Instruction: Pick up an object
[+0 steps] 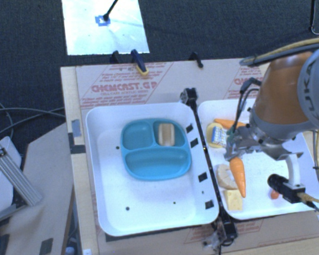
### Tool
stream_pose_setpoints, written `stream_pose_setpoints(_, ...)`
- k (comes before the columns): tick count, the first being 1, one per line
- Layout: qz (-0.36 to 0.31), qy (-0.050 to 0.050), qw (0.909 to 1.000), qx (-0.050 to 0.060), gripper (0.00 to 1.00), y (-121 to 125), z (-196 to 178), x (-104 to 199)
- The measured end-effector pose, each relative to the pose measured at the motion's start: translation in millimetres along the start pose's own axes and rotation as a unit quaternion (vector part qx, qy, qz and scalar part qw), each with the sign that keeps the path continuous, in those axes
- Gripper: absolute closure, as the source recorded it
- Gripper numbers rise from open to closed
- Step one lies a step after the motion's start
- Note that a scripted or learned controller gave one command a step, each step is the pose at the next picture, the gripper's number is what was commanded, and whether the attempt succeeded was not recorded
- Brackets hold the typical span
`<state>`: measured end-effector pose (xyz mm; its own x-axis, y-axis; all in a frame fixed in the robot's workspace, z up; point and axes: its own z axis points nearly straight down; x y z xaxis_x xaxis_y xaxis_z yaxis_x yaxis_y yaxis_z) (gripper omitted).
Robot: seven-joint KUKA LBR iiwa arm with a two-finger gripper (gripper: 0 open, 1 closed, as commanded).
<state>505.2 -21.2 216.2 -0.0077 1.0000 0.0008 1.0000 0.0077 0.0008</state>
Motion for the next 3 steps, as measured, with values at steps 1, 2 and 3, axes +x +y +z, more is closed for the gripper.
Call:
stream_pose_setpoints(1,0.002,0.000,1.0000,-0.001,1.00,6.8,-16.5,-8.8)
stream_pose_setpoints(2,0.003,-0.001,1.0000,0.000,1.00,1.2,-16.8,-13.6)
stream_pose_setpoints(3,0.001,0.000,1.0000,0.000,1.00,-3.9,-13.5,-0.8)
